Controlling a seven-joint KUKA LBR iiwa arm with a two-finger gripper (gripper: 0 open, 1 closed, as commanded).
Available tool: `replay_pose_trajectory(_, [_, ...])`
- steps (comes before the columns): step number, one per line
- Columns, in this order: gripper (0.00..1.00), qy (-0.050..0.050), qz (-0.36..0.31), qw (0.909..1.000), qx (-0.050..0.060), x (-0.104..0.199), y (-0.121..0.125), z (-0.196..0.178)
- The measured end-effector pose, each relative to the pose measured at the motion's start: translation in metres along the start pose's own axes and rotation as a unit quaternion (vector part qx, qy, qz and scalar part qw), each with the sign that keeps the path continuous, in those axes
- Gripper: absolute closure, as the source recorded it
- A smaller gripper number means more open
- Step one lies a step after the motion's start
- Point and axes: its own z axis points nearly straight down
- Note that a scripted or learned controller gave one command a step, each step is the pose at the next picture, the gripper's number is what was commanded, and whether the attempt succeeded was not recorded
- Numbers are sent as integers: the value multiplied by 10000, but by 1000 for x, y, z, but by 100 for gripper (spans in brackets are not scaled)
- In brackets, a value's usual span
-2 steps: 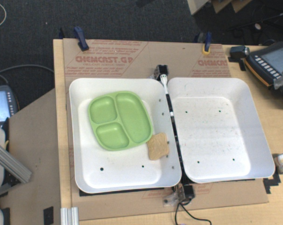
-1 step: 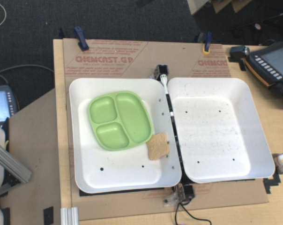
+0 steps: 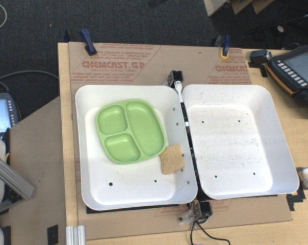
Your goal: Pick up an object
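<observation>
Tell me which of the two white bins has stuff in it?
The left bin. It holds a green divided plate and a tan sponge-like piece beside it. The right bin shows just small dark specks.

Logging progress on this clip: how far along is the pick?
Nothing looks done yet. The green divided plate and the tan sponge both lie in the left bin, the sponge touching the plate's lower right edge. Nothing is in hand. The whole pick remains: reach in, grasp one, and lift it.

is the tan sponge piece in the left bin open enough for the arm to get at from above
Probably yes: the tan piece lies flat on the left bin floor with nothing over it, though its edge touches the green divided plate.
</observation>
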Motion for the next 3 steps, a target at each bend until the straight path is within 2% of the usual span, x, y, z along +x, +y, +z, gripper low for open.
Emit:
replay_pose_trajectory(1, [100,48,-6,9999,100,38,-2,126])
replay_pose_trajectory(2, [100,-7,-2,10000,-48,25,30,5])
replay_pose_trajectory(3, [100,42,23,9999,91,22,-4,115])
